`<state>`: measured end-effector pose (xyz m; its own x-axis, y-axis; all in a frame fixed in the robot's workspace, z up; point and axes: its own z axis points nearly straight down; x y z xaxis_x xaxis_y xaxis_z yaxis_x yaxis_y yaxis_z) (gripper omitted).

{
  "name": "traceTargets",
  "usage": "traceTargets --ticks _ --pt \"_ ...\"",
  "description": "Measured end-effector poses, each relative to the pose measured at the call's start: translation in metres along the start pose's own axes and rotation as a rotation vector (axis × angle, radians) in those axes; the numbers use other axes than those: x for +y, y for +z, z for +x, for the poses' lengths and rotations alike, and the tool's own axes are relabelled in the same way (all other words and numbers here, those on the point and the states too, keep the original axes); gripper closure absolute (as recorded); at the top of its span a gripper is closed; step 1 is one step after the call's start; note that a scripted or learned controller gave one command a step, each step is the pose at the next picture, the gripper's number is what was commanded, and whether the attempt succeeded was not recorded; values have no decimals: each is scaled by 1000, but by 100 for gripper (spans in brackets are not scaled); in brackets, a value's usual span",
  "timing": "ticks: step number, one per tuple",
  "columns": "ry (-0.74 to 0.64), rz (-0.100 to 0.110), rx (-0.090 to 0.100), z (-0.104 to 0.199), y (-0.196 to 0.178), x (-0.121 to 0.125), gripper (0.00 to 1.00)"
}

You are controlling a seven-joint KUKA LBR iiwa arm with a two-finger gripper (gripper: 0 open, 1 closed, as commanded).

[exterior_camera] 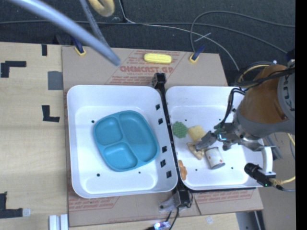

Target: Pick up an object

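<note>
1. The arm [268, 104] reaches in from the right over the right bin [192, 96], its orange band above the wrist.
2. The gripper [207, 143] is low inside the right bin, its dark fingers pointing left toward a small cluster of objects.
3. Whether the fingers are spread or closed cannot be told; they blur into the items beneath them, and nothing is clearly seen between them.
4. Just left of the gripper lies a pale yellow lump [195, 132], with a small green bumpy piece [180, 129] touching or just beside it on its left.
5. A tan piece [194, 151] lies just below the yellow lump, near the fingertips.
6. A small grey cylinder [215, 158], possibly a can, lies tilted just below the gripper.
7. A small orange piece [182, 168] lies by the right bin's left wall.
8. The left bin [76, 128] holds a blue divided plate [125, 140] with three compartments.
9. A yellow corn cob [157, 58] lies on the cardboard [139, 68] beyond the bins.
</note>
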<state>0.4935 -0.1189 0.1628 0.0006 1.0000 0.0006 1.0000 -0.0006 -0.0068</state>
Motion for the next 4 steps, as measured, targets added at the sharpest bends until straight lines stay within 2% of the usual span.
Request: traceTargets --ticks 1,2,3,4 --pt "0 -11 -4 8 48 -3 0" --pt "0 -9 -4 7 79 -1 0" --pt "0 -9 -3 8 67 -2 100" --pt "-2 -10 -1 6 21 7 100"
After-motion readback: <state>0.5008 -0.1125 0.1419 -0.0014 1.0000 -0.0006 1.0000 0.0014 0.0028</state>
